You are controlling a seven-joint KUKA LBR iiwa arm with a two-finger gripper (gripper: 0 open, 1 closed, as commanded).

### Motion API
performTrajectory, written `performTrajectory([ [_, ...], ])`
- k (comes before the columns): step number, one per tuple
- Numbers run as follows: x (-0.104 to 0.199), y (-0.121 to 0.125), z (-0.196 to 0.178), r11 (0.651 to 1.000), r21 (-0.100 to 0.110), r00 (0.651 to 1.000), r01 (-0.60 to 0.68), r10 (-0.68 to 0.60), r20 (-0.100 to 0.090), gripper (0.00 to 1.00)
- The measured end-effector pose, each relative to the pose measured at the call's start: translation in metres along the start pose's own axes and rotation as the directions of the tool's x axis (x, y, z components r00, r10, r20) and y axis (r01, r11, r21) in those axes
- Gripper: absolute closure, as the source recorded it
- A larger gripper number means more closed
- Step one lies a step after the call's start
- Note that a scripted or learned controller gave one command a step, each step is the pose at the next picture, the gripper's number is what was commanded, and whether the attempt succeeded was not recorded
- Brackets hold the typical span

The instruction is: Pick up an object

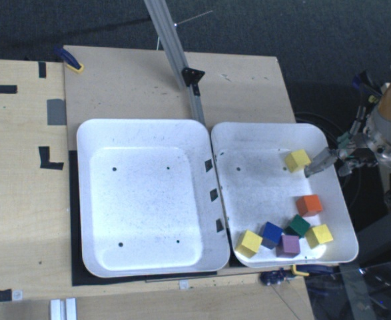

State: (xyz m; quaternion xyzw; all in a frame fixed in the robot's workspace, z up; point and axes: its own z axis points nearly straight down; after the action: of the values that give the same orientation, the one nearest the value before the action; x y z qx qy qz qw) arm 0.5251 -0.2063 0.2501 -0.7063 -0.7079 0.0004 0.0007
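Now your gripper (318, 165) sits just right of the yellow cube (298, 159), prob. lining up a grab; jaw state: can't tell. Other cubes lie well below it.

Two shallow white plastic bins sit side by side on the pale wooden bench (22, 179). The left white bin (88, 179) and the right white bin (248, 145) touch along their inner rims. In the right bin, a yellow cube (298, 159) lies near the rear right rim, well apart from the others. An orange cube (309, 205) lies nearer the front, by the right rim. Along the front rim, from left to right, lie a second yellow cube (250, 243), a blue cube (272, 233), a purple cube (289, 245) and a third yellow cube (320, 235); a green cube (300, 226) sits just behind the purple one. A grey metal rod (168, 35) slants across the bench behind the bins
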Motion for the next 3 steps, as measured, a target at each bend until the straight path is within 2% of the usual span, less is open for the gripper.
performTrajectory([
  [1,0.0,0.0,0.0,1.0,0.0,1.0,0.0,0.0,0.0,0.0],
  [2,0.006,-0.009,0.057,1.0,0.005,1.0,-0.001,0.001,-0.001,0.0],
  [3,0.002,-0.002,0.116,1.0,0.006,1.0,-0.001,0.001,-0.001,0.0],
])
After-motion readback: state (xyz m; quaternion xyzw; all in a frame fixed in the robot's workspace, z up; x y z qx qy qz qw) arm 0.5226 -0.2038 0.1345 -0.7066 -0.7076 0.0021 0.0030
